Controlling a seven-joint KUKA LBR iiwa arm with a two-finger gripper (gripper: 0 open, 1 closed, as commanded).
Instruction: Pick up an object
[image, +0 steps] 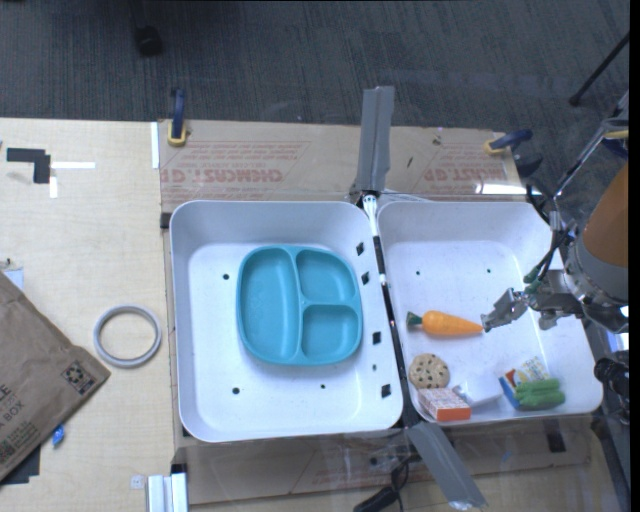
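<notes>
gripper (503, 311) | at carrot's (449, 323) tip | grasp unclear

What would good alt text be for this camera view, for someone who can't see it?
A grey robot arm's gripper reaches into the right white bin, its tip beside a toy carrot, with a cookie, a small red box and a green packet nearby. The left white bin holds a teal divided plate.
</notes>
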